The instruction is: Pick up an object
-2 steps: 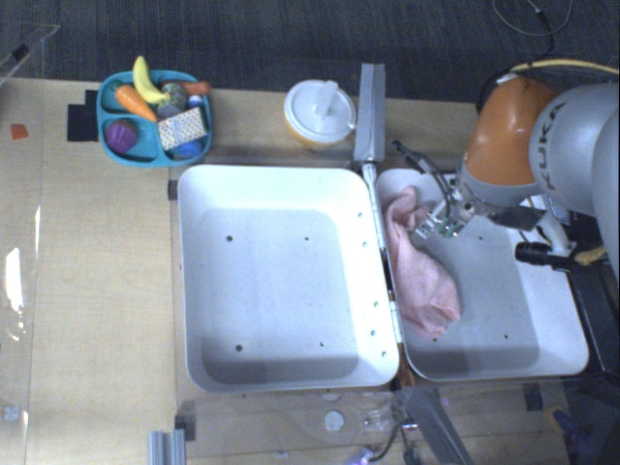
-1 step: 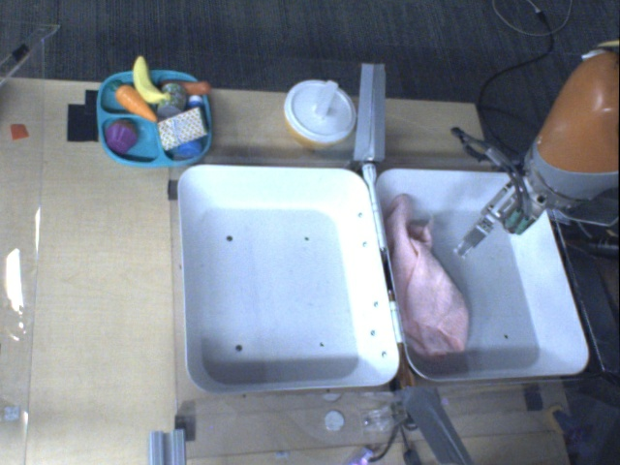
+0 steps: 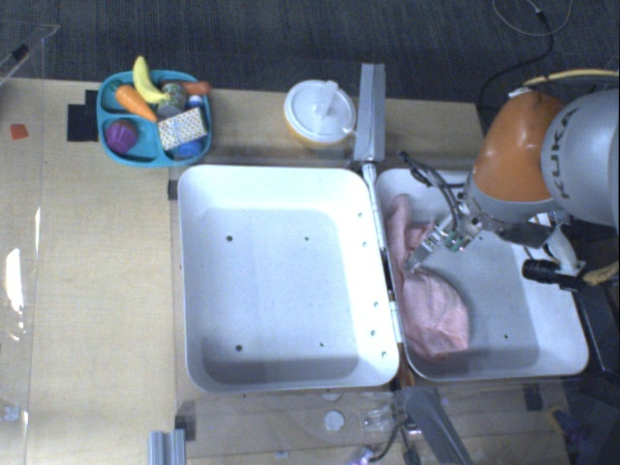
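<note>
Cloth (image 3: 431, 303), pink and crumpled, lies in the right bin (image 3: 552, 352) directly under the pincer (image 3: 423, 256). Whether the pincer is spread or pinching, I cannot tell. Left of it sits the other bin (image 3: 281, 274).

— Bench (image 3: 87, 289): what sits on it?
— Pale wood top. Two shallow white bins side by side: left bin (image 3: 281, 277), right bin (image 3: 504, 298), touching along their inner edges.
— Behind them?
— Blue divided tray (image 3: 108, 119) of toy food, back left; a white lidded container (image 3: 320, 112) near the middle back.
</note>
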You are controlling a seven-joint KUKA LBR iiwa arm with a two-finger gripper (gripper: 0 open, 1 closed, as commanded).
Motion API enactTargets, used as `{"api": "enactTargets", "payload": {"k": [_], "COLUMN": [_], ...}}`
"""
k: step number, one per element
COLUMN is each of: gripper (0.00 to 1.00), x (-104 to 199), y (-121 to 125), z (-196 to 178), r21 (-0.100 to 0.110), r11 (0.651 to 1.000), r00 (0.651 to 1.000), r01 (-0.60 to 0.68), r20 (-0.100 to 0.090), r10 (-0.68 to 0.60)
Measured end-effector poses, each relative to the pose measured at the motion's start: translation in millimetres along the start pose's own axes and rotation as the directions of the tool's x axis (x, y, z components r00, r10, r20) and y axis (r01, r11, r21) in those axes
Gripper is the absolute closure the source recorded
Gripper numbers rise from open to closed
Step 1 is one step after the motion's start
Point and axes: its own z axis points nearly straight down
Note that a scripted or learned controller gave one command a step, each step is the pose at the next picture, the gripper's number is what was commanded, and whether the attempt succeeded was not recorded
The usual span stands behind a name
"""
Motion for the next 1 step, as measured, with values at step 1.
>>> {"api": "enactTargets", "payload": {"k": [1], "gripper": [0.00], "x": [-45.1], "y": [42.8], "z": [6.5], "r21": [0.014], "r11": [0.999], "r00": [0.999], "r01": [-0.039], "r20": [-0.015], "r10": [0.039]}}
